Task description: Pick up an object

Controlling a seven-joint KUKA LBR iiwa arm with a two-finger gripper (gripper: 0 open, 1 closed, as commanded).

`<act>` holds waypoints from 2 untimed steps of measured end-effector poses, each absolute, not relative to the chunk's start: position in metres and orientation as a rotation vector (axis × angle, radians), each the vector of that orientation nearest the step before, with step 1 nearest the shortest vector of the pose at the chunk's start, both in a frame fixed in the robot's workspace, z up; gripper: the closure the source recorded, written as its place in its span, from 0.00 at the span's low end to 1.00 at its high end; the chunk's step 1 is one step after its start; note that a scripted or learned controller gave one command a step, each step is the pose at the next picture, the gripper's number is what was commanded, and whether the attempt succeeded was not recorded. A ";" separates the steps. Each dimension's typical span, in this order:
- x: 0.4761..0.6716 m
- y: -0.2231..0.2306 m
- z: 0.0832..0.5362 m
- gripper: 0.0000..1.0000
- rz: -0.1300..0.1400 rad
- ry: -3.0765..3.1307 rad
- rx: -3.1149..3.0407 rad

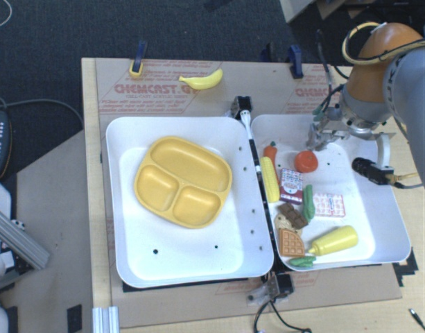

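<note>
My gripper (319, 139) hangs over the back part of the right bin (378, 217), just above and right of a red tomato (306, 161). Nothing shows in its grasp. Near the tomato lie a small carrot (270, 152), a yellow corn cob (270, 179) and a red snack packet (290, 185). Further forward are a green pickle (308, 202), a red-and-white card (328, 205), a brown cookie (290, 218), a waffle (291, 242), a yellow mustard bottle (333, 241) and a green bean pod (303, 261).
The left bin (129, 255) holds a yellow divided plate (182, 180). A toy banana (202, 80) lies on the cardboard behind the bins. The ridge between the bins (257, 186) runs just left of the corn cob.
</note>
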State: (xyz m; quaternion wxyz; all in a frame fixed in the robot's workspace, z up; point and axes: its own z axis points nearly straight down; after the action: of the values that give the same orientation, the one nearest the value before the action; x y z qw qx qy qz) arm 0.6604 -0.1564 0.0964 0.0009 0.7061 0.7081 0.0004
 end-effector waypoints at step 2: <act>0.658 -0.160 0.208 1.00 0.005 2.217 2.217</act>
State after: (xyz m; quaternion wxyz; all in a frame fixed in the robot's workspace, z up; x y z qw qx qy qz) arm 0.6584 -0.1598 0.2085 0.0031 0.7071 0.7071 0.0015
